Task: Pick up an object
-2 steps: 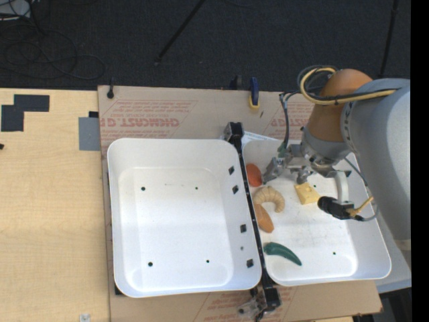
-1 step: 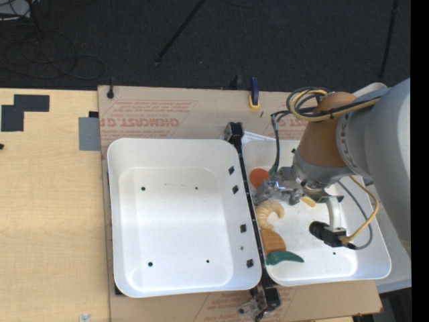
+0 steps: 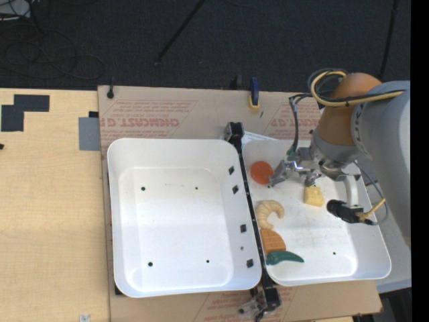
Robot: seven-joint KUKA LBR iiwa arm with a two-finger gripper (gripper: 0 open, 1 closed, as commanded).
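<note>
Inside the right shallow white bin, the tool hovers, fingers parted and holding nothing; the round orange-red plastic ball lies just beside it at nine o'clock.

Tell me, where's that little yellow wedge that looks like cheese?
The yellow wedge lies in the right-hand bin, toward its far right part, just below the gripper and to the right of the pale croissant-shaped piece.

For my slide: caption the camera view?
Gripper hovering beside an orange ball in the right bin.
</note>
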